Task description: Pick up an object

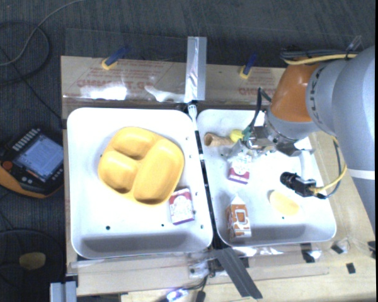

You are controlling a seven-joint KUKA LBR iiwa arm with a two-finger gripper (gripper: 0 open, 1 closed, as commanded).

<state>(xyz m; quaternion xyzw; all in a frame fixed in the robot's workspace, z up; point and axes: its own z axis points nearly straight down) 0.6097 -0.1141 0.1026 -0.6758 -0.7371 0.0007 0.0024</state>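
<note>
End effector [247, 145] low in right bin [315, 228], over small white-purple carton [239, 170], likely targeting it; grip state unclear

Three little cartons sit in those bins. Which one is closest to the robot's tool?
The purple-and-white carton in the right bin, just below the tool. The orange carton sits nearer that bin's front wall, and the pink-and-white carton lies in the left bin.

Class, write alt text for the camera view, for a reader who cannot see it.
A grey robot arm with an orange band reaches from the right, its gripper low over the right white bin, above a small purple-and-white carton. That bin also holds an orange carton; the left bin holds a large yellow lobed object and a small carton.
</note>
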